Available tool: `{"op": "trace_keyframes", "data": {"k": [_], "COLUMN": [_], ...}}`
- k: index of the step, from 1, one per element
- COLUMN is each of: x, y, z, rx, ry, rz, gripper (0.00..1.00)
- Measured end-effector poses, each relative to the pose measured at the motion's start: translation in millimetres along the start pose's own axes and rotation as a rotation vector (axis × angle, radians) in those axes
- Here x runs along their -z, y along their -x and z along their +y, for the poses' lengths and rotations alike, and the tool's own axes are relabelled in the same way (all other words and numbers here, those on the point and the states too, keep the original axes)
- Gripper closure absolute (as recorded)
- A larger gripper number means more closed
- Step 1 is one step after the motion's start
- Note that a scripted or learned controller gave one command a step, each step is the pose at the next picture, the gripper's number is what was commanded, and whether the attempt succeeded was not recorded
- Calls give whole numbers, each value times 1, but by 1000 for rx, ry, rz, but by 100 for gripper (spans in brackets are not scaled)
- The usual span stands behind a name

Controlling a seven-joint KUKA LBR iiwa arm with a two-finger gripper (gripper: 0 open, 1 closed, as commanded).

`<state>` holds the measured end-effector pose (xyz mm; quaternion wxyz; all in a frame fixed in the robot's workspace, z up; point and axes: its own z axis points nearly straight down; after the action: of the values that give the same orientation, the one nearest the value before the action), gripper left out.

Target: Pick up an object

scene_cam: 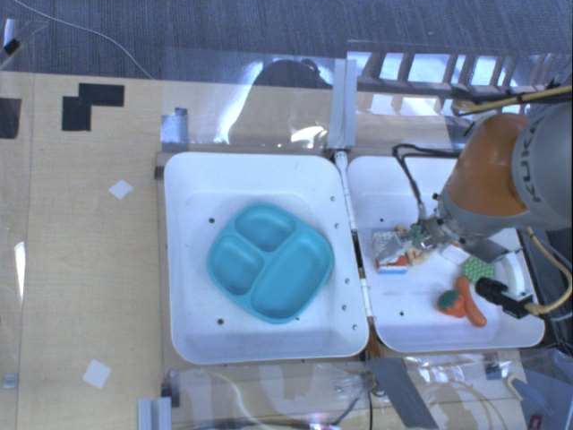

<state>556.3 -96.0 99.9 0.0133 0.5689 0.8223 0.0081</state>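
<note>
In the right bin (394, 321) lies a small pile of objects: a flat grey and white packet with a blue and red edge (389, 249), an orange carrot-shaped toy (463, 301) and a green checked piece (478, 268). My gripper (419, 235) reaches down from the right over the packet's right end, its tip among small mixed items there. The arm's grey body and orange band (488, 173) hide part of the bin's right side. The left bin (192, 330) holds a blue divided plate (270, 261) at its middle.
A metal divider (341, 106) stands behind the gap between the two bins. Black cables (407, 173) run along the arm over the right bin. A black connector (501, 296) hangs near the carrot toy. The wooden bench (81, 267) stretches to the left.
</note>
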Motion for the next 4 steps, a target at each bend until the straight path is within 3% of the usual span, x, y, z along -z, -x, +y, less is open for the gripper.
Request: {"op": "trace_keyframes", "data": {"k": [3,4], "x": [0,-1], "y": [13,42], "z": [40,52], "rx": [108,430], "ry": [-1,3], "rz": [-6,-3], "gripper": [0,0]}}
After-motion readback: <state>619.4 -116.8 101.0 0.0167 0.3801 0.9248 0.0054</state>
